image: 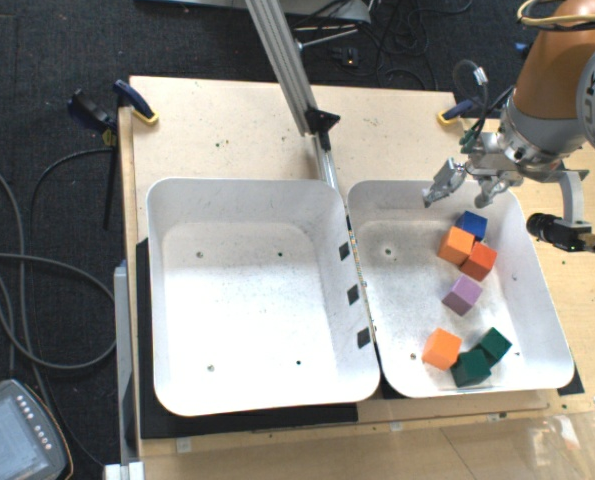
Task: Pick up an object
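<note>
Several small blocks lie in the right bin (407, 378). A blue block (471, 225) sits at the back, touching an orange block (457, 244) and a red-orange block (480, 260). A purple block (463, 295) lies below them. Near the front are another orange block (441, 349) and two dark green blocks (494, 345) (471, 369). My gripper (464, 190) hovers over the bin's back edge, just above the blue block, open, with nothing between its fingers.
The left bin (177, 368) stands beside the right one, with a slanted metal bar (282, 53) rising from the divider. Blue-and-yellow clamps (135, 103) (459, 111) grip the bench's back corners. Cables and a tablet (12, 438) lie on the floor at left.
</note>
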You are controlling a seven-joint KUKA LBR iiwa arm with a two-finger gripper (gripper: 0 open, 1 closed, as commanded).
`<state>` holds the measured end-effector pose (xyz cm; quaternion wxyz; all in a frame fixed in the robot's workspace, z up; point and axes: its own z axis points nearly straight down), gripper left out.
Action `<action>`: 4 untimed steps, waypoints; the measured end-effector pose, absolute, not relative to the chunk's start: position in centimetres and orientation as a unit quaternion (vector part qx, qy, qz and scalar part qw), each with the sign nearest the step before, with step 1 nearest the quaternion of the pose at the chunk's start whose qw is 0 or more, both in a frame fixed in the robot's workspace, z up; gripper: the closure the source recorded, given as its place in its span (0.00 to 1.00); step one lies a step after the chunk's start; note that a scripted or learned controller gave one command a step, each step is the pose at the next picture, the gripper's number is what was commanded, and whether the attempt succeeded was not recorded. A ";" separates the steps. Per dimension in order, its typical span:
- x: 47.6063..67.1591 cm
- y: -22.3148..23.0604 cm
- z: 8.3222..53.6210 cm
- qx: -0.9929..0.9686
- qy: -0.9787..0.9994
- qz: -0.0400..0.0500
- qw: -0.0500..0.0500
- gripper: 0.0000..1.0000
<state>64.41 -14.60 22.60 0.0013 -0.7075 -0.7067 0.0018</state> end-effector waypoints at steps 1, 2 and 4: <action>64.4 -14.6 18.3 -0.707 -0.707 0.002 0.001 0.00; 63.9 -15.3 12.5 -0.708 -0.707 0.000 -0.003 0.00; 64.1 -14.6 20.2 -0.706 -0.708 -0.002 -0.003 1.00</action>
